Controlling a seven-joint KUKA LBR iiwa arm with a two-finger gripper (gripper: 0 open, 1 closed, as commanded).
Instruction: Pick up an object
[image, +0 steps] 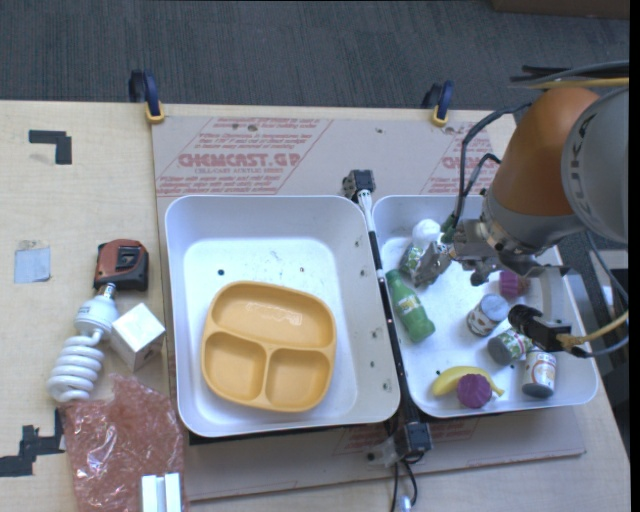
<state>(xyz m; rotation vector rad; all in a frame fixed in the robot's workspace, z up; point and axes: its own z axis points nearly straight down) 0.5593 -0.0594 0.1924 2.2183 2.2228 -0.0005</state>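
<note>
The gripper (436, 262) is hanging low in the right bin (455, 402), finger state I cannot tell, just above the green bottle (410, 308), probably light, stiff, slippery, best pinched mid-body.

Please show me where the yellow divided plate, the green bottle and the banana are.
yellow divided plate (268, 345): camera view, on its central ridge, left bin.
green bottle (411, 309): camera view, on its body, right bin.
banana (452, 379): camera view, on its yellow middle, right bin.
</note>
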